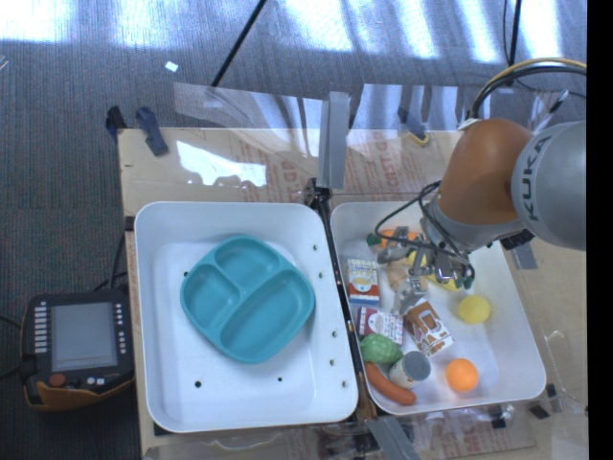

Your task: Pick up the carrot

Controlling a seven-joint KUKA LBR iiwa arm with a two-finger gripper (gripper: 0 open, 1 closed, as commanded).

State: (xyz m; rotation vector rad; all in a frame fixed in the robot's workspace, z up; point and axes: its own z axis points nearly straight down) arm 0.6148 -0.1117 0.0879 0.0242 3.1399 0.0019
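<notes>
A: What colours are seen in the left bin (163,257)?
B: White walls; a teal divided plate (247,298) is carried.
A: And in the right bin (512,338)?
B: A yellow ball (474,309), an orange ball (462,376), a green item (380,350), a red-orange sausage (391,385) and red-and-white cartons (427,327) are noted.
A: The arm (536,185)?
B: Grey, banded in orange.

carrot (403,239), small orange piece, far end of right bin, mostly hidden under the wrist hardware, only a short orange stretch visible, lying roughly flat, close to the small carton, exact orientation and any contact with neighbouring items can't be made out
</notes>
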